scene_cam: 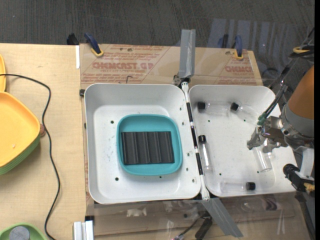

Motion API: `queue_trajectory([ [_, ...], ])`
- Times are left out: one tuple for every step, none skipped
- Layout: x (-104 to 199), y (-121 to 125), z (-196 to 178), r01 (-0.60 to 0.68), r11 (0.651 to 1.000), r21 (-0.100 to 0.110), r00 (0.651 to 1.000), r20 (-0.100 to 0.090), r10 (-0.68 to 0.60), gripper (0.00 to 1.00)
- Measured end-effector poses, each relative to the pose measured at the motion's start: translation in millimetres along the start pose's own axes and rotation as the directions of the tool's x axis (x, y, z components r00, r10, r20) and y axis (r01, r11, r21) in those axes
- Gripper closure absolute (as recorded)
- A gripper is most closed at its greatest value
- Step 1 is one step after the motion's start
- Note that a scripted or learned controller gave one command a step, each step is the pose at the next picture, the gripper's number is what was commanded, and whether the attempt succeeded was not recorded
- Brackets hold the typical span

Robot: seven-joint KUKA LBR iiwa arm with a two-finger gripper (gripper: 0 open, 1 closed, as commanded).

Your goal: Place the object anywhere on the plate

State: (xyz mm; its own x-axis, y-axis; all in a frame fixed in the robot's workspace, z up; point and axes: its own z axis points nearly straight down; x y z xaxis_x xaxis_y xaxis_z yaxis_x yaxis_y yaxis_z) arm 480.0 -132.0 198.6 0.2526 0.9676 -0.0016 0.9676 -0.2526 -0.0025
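A teal square plate (149, 170) with a dark ribbed centre lies in the left bin (100, 134). Several clear tubes with black caps lie in the right bin (225, 134). One tube (217, 106) lies near the far wall and one (203, 151) runs along the left wall. A third tube (235, 186) rests near the front wall. My gripper (258, 143) hangs low over the right side of the right bin. A further clear tube (264, 161) sits just below and in front of the gripper, and whether they touch is unclear.
Yellow and green plates (15, 134) are stacked on the wooden table at the far left, with a black cable (50, 149) beside them. A cardboard sheet (150, 61) lies behind the bins. A grey post (187, 54) stands at the divider between the bins.
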Motion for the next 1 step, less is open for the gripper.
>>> queue_trajectory([
  [0.0, 0.0, 0.0, 0.0, 1.0, 0.0, 1.0, 0.0, 0.0, 0.0],
])
